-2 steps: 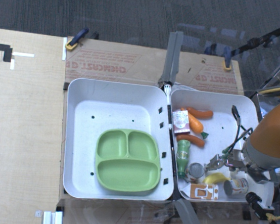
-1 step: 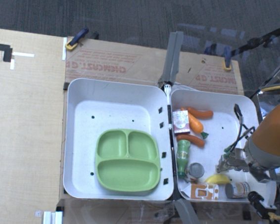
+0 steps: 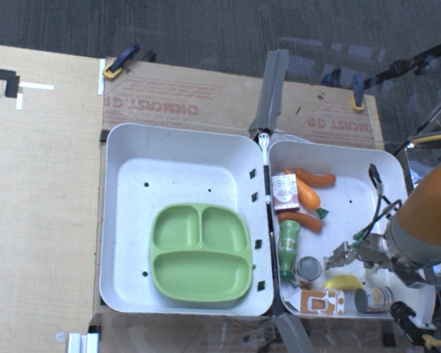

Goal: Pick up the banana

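Gripper state couldn't be told; it hung just above the short yellow banana. Best descent: straight down, fingers straddling the banana's width.

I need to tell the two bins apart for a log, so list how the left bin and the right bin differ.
The left bin holds one thing, a green divided plate; the right bin holds many small things, among them a carrot, a green bottle and the banana. The gripper hangs over the right bin, near the banana; nothing hangs over the left bin. Both are shallow, white, and sit side by side.
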